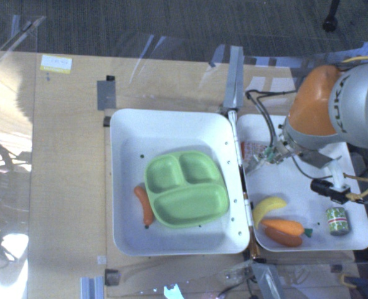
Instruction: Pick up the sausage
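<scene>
Waiting: sausage (146,207) lies in left bin (171,126), touching green tray (187,189).
Arm: over right bin (308,195), well apart from it.
Grip: cannot tell.
Left: reach, grasp, lift.

A pale wooden bench (59,185) took up most of the room in front of me, with dark grey carpet (140,11) running behind its far edge. A yellow label (56,63) was stuck near the bench's far left corner. Bright light washed over its left side, and a black stand foot (330,21) rested on the carpet at the far right.
</scene>
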`<state>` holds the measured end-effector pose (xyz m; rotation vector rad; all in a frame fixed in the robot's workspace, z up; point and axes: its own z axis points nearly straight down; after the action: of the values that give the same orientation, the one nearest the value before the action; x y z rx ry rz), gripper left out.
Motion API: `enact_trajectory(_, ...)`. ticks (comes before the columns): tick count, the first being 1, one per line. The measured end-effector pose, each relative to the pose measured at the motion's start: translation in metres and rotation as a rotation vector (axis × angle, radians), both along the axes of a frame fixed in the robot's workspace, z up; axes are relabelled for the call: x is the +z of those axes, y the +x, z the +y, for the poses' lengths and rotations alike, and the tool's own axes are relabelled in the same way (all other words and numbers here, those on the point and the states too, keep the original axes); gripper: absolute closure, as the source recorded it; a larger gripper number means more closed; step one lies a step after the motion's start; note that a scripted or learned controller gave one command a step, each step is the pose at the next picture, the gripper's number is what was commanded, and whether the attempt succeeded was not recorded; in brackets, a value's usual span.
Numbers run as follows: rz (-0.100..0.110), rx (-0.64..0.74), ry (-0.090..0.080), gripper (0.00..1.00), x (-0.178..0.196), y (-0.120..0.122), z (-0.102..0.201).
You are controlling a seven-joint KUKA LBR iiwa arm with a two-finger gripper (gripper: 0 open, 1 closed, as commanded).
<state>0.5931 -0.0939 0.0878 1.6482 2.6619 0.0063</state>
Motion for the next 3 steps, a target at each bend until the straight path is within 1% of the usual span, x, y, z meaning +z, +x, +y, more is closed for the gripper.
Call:
enact_trajectory(1,-0.002,0.053,-0.001,0.00,0.000,-0.016,-0.001)
enact_trajectory(2,-0.004,0.138,-0.002,0.00,0.002,-0.081,0.002)
enact_trajectory(3,-0.006,0.115,-0.002,0.00,0.001,-0.101,-0.015)
